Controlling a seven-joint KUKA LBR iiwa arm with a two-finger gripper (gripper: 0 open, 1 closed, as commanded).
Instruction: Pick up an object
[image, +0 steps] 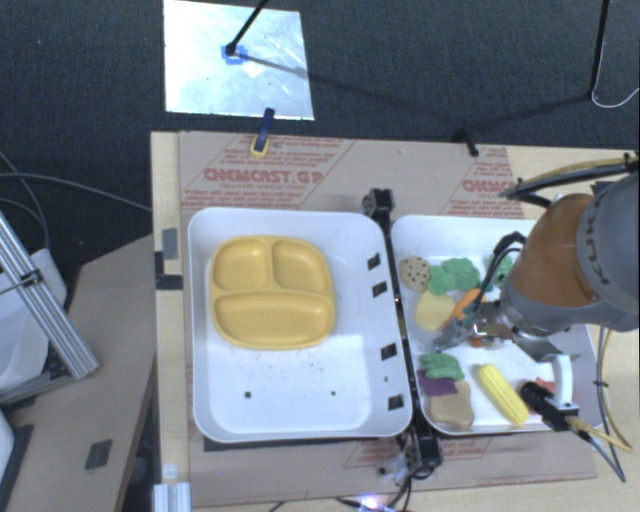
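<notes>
The right bin (580, 345) holds several toy foods. Among them are a brown cookie (415, 269), a green lettuce piece (458, 272), a pale yellow piece (433, 311) and an orange carrot (467, 299). Nearer the front lie a green piece (440, 363) on a purple one (441, 383), a tan bread slice (452, 408) and a yellow corn cob (503, 392). My gripper (463, 330) is low in this bin, just right of the pale yellow piece and below the carrot. The arm's orange band (550, 255) and grey wrist hide the bin's right middle.
The left bin (300, 395) carries a yellow divided plate (272, 291) in its back half. A black divider (392, 300) runs between the bins. A small red piece (545, 385) lies near the right bin's front right. Cables trail at the right edge.
</notes>
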